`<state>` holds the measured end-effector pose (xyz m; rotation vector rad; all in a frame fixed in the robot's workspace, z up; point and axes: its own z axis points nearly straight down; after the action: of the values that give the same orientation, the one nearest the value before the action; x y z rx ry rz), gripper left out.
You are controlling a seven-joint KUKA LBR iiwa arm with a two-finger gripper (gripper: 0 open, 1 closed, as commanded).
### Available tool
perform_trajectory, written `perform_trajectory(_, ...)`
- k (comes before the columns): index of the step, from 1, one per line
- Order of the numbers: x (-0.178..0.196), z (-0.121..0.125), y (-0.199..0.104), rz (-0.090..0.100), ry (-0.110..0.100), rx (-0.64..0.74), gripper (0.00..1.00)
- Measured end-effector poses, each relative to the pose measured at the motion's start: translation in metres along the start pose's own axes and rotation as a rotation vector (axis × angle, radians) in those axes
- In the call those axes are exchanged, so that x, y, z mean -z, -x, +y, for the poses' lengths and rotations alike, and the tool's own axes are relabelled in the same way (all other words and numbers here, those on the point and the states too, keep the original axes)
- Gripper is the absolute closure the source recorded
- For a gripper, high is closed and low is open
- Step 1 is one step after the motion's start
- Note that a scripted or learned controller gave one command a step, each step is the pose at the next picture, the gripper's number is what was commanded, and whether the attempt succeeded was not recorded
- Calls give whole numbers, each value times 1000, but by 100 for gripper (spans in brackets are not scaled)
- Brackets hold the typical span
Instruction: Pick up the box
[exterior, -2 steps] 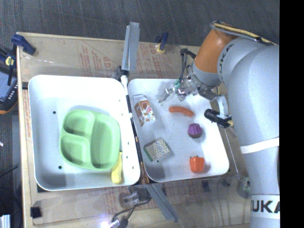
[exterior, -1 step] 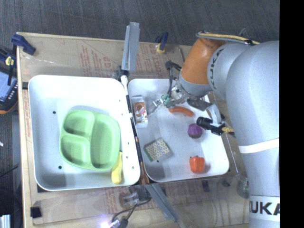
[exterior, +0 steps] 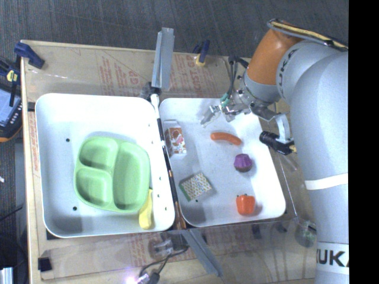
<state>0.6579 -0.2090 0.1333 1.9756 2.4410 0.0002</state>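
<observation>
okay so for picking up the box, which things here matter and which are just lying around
For the job:
box, upright against the right bin's left wall
end effector, above that bin's far end

Lying about:
sausage
purple fruit
orange pepper
patterned packet
green tray
banana

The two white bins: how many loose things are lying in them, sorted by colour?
Green: 1, divided plate
Yellow: 1, banana
Orange: 2, sausage, pepper
Purple: 1, round fruit
Patterned: 2, box, packet
Total: 7

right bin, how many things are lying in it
5: box at the left wall of the right bin, sausage upper middle, purple piece, patterned packet, red pepper at the front.
</observation>
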Motion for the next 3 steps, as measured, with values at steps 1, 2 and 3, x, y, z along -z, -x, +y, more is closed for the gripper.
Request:
perform_trajectory(1, -25, -9, -54, -8, 3, 154, 0)
perform_trajectory(2, -41, -1, 1, 1, -1, 181, 0)
perform_trajectory(3, -27, -33, -26, 2, -3, 105, 0)
